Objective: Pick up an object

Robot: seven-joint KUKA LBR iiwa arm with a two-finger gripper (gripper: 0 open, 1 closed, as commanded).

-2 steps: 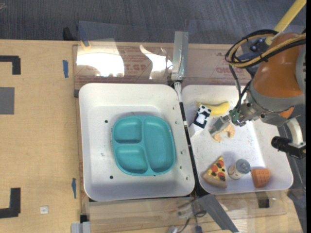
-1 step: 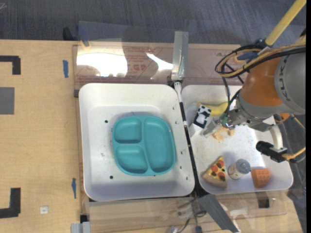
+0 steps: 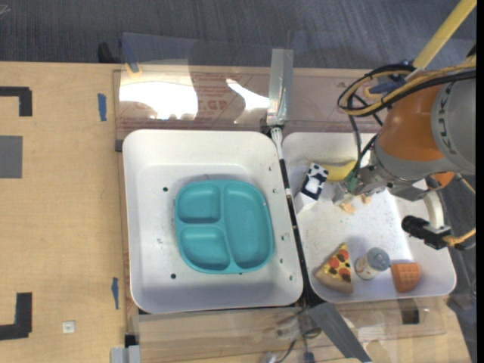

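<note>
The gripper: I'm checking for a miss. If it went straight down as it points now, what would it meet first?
Probably the bare floor of the right bin; the gripper hangs between the black-and-white toy and the pizza slice, though depth is unclear.

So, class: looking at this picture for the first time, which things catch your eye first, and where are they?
The teal three-compartment plastic tray lies in the middle of the left white bin. In the right white bin, a toy pizza slice, a small grey can and an orange waffle-textured block line the near edge. The grey-and-orange arm's pincer hangs beside a black-and-white toy.
</note>
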